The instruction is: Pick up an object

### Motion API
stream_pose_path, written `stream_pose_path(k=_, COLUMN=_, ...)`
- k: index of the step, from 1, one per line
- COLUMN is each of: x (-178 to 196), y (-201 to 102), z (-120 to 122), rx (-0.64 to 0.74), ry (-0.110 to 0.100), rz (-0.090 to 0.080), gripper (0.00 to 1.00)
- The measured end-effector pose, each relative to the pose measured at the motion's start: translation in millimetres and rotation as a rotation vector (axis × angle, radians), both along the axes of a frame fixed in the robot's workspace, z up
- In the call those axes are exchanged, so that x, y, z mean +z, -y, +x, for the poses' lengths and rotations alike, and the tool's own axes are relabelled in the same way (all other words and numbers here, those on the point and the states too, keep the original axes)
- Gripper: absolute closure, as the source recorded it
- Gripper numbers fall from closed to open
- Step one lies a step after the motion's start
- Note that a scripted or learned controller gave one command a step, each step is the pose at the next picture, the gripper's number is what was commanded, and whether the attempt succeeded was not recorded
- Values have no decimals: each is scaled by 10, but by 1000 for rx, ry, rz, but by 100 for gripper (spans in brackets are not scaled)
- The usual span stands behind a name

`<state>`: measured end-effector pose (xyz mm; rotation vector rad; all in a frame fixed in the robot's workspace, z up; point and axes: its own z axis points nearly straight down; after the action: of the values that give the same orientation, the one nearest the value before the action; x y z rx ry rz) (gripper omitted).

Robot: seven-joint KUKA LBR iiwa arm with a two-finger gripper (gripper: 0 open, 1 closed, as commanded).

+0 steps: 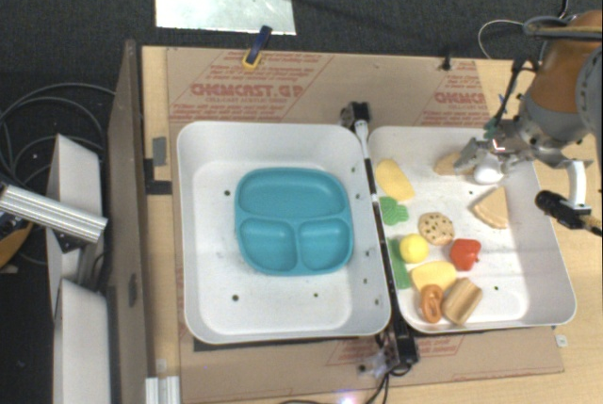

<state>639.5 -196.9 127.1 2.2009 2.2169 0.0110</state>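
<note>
Gripper [482,159] hangs low over the far part of the right bin [546,294], just beside a tan wedge [491,207]; whether its jaws are apart or together cannot be told. Toy foods lie nearer: a cookie [435,226], a lemon [414,249], a red pepper [464,252]. A blue divided plate [293,220] sits in the left bin [203,204].

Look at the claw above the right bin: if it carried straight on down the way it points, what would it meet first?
Most likely the small white object just beneath the claw, near the back of the right bin. Depth is hard to judge from this slanted view, so it might land on the bin floor beside it.
</note>
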Motion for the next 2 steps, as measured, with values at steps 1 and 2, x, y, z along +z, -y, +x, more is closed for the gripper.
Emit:
stream_pose_path(k=1, x=-399, y=-255, z=284, rx=4, ry=-34, rz=5, gripper=0)
stream_pose_path(k=2, x=-382, y=-380, z=-618, rx=-8, ry=-23, rz=9, gripper=0)
